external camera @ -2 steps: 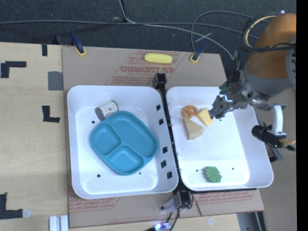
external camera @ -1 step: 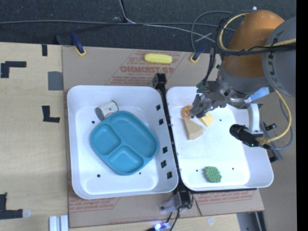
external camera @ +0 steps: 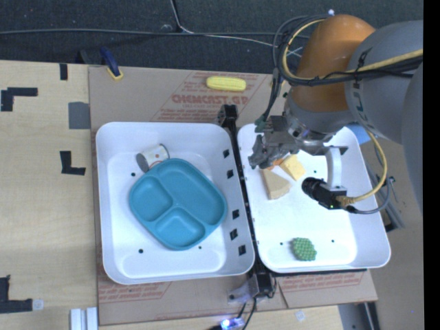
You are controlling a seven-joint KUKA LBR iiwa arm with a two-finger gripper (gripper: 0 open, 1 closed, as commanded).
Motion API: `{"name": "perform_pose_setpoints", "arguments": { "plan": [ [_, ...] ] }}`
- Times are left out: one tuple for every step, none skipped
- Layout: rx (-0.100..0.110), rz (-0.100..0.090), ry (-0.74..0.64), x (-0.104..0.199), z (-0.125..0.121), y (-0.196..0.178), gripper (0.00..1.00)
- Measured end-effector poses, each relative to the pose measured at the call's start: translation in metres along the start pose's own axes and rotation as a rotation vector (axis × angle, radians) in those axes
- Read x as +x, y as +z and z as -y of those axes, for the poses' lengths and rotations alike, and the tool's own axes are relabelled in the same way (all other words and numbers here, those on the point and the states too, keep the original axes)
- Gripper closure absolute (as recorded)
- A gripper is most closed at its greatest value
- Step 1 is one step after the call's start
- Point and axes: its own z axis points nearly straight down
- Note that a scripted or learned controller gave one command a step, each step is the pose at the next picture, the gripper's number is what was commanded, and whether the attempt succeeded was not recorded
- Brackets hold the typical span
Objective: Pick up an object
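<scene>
two white bins sit side by side on the worktop (external camera: 41, 184). the pincer (external camera: 267, 151) hangs low over the right bin (external camera: 371, 249), near its left wall; how far it is parted cannot be told. just beside it lie two wedges, a tan wedge (external camera: 277, 183) and a yellow wedge (external camera: 295, 166). one green lump (external camera: 302, 249) lies well below. left of the pincer, the left bin (external camera: 110, 143) holds one blue tray (external camera: 177, 202) and one small cup (external camera: 152, 157). one yellow corn cob (external camera: 225, 84) lies on cardboard above.
</scene>
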Motion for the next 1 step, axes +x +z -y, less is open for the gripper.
{"name": "perform_pose_setpoints", "arguments": {
  "plan": [
    [-0.001, 0.000, -0.002, 0.0530, -0.0025, 0.0005, 1.00]
  ]
}}
